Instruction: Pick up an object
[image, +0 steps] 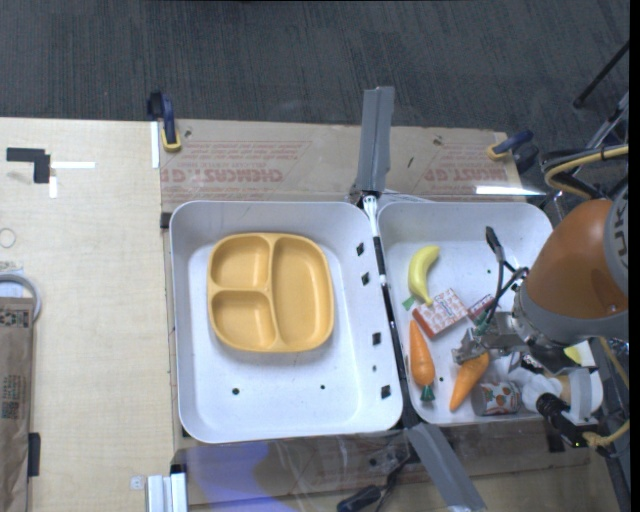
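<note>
The arm (585, 265) covers the right bin's (455, 225) far-right side, and the picture's right edge cuts the arm off. Beside the red-and-white box (440, 312), the gripper (480, 345) is too cluttered to read, and the small packet (497, 398) below it is too blurred to identify.

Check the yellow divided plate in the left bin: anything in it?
Empty. The yellow divided plate lies flat in the left bin, and all three compartments show bare yellow.
</note>
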